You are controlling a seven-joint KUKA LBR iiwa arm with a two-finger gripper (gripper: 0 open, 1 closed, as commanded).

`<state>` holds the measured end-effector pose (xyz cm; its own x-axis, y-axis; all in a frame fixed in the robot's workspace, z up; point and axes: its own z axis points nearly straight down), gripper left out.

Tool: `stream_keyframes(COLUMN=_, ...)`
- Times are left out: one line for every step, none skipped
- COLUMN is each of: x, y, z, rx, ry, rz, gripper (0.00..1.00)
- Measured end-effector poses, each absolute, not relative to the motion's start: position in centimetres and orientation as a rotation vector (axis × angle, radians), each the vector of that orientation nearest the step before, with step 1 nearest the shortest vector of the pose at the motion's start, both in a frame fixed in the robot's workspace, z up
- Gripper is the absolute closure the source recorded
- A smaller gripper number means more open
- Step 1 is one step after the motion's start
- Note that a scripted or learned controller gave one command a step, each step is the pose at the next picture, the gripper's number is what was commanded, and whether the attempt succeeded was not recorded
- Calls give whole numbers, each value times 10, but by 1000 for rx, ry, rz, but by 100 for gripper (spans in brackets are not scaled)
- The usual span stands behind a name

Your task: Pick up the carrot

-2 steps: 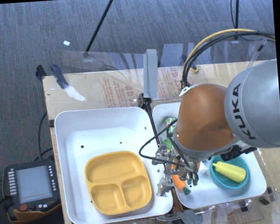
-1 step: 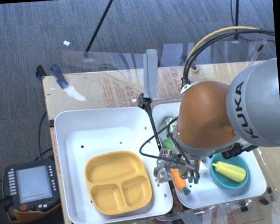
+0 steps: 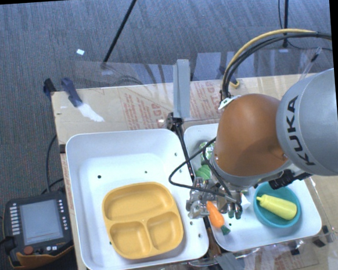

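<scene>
Seen from above at a slant: two shallow white bins side by side on a bench. Left bin (image 3: 81,167) holding a yellow divided plate (image 3: 142,220) with three compartments, lying flat toward the bin's lower right. Right bin (image 3: 307,222) largely covered by the grey arm (image 3: 314,126) with its orange band (image 3: 247,134), reaching in from the right. Below the band, the gripper (image 3: 215,206) hanging low over the right bin's left edge, close to the wall between the bins. Carrot (image 3: 215,214), orange with a green tip at its lower end, lying slantwise right at the gripper's metal parts, in the lower left of the right bin. Cannot tell how wide the gripper stands, nor whether the carrot sits between its parts or merely beside them. Blue bowl (image 3: 280,217) just to the right of the carrot, apart from it, with a yellow object (image 3: 276,206) resting inside. Something green (image 3: 204,171) partly hidden under the arm, above the gripper. On the floor at far left, a control pendant (image 3: 36,229) with a grey screen. Black and yellow cables (image 3: 266,39) arching above the arm.
</scene>
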<state>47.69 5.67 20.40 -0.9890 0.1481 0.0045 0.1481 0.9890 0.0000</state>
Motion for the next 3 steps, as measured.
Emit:
stream_keyframes(x=475, y=78, z=186, rx=-91, ry=-3135, rz=0, gripper=100)
stream_keyframes(x=476, y=128, z=104, rx=871, ry=-3016, rz=1, gripper=100)
stream_keyframes(x=513, y=121, z=122, rx=65, ry=-3141, rz=-1, gripper=100)
